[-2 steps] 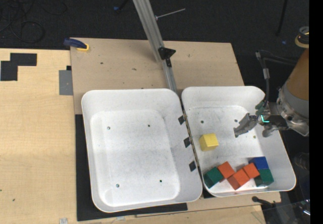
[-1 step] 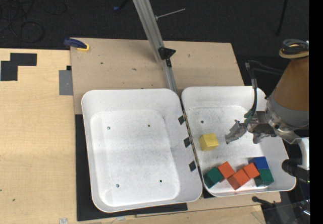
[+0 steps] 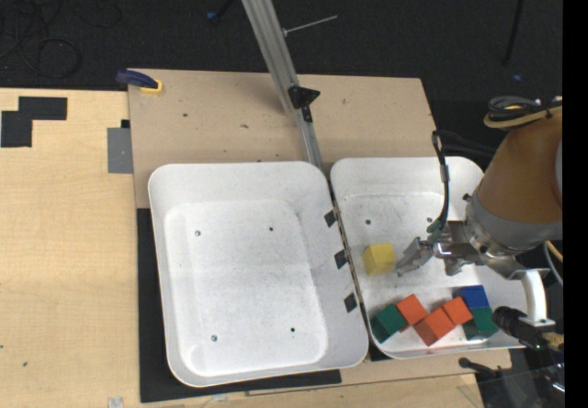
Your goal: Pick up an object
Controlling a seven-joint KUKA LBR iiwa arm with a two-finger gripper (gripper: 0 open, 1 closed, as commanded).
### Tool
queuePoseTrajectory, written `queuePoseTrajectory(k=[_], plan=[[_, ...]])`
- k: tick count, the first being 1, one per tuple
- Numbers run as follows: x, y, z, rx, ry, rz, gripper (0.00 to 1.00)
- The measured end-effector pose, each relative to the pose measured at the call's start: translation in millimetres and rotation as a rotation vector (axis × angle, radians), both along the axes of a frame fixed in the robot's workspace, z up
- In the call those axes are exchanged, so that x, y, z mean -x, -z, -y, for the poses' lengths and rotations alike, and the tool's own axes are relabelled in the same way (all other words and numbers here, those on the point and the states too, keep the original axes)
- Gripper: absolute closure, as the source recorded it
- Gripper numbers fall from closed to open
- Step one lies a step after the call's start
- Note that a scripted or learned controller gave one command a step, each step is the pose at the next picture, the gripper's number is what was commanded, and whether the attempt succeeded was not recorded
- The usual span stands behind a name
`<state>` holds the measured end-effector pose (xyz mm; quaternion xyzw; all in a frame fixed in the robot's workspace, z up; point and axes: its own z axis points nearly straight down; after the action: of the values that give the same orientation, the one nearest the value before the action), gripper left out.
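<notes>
Yellow block point(image 3: 379, 257) in right bin point(image 3: 395, 178); jaws just beside it, open/shut state unclear.

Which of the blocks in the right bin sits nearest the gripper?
The yellow block, alone near the bin's left wall, just left of the gripper. The orange, green and blue blocks cluster farther off at the bin's near edge.

The arm point(image 3: 519, 181) hides the right bin's point(image 3: 395, 186) corner.

Yellow block point(image 3: 379, 257) flat in right bin point(image 3: 395, 186); orange, green, blue blocks point(image 3: 439, 316) clustered near its front edge.
</notes>
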<state>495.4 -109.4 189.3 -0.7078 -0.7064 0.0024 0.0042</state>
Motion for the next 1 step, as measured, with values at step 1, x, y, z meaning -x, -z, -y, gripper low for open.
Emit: queuePoseTrajectory(k=[1], plan=[[-6.9,57.2,4.3,0.0,0.0,0.0,0.0]])
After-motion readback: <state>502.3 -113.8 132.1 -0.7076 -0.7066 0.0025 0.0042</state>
